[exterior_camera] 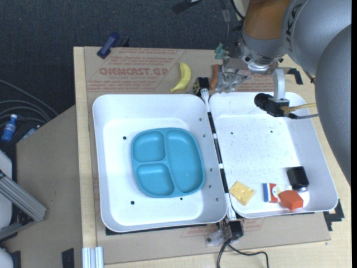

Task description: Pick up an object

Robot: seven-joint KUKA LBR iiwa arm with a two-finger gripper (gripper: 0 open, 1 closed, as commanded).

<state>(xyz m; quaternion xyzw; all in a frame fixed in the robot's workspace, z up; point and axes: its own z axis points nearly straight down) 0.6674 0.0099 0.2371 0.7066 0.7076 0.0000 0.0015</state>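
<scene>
Grey arm's gripper point(230, 81) poised over the right bin's point(254, 144) far left corner
Finger state cannot be told; cheese wedge point(241, 192), orange block point(291, 200) lie near the front rim

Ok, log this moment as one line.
arm: over right bin's far edge | gripper: at far-left corner, grip unclear | left bin: blue tray | right bin near edge: cheese, orange block, black block

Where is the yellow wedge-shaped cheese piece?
The yellow wedge-shaped cheese piece lies in the right white bin, near its front left corner, left of the orange block.
</scene>
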